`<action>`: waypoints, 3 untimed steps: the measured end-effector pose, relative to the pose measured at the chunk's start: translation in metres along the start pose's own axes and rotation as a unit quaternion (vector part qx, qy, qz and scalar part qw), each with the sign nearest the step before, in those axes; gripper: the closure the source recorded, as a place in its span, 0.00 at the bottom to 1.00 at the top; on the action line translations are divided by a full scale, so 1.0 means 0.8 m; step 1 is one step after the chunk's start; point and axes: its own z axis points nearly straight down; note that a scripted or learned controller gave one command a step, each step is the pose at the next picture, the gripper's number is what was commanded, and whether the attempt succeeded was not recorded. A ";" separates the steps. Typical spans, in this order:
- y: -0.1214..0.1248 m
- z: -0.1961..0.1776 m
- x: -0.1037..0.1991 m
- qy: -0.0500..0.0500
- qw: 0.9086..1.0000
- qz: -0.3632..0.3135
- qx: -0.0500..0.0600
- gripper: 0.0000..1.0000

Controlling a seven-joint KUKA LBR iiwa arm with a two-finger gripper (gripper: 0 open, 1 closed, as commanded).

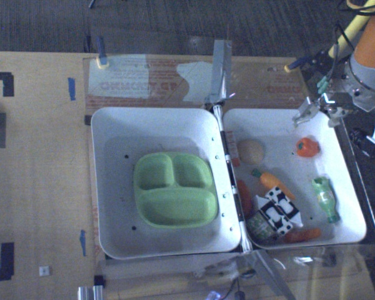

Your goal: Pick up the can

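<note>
While the can is lying low in the right bin, the gripper is hanging open and holding nothing over its top rim.

2 white bins, 1 green tray, 1 bottle, 1 tomato, 1 carrot, 1 can.

Two bins sit side by side on the tabletop. The left bin holds a divided plate at its middle. In the right bin, a potato lies near the dividing wall, a tomato to its right, and a bottle by the right wall. A carrot lies mid-bin, just behind the can and checkered box at the front. The gripper hangs over the back right corner.
</note>
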 end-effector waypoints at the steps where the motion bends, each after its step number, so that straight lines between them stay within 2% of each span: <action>1: 0.009 -0.067 0.035 -0.001 1.000 -0.010 -0.001 0.00; 2: -0.063 0.056 0.039 0.000 1.000 0.029 0.000 0.00; 3: -0.165 0.137 0.025 0.000 0.994 0.112 0.001 0.00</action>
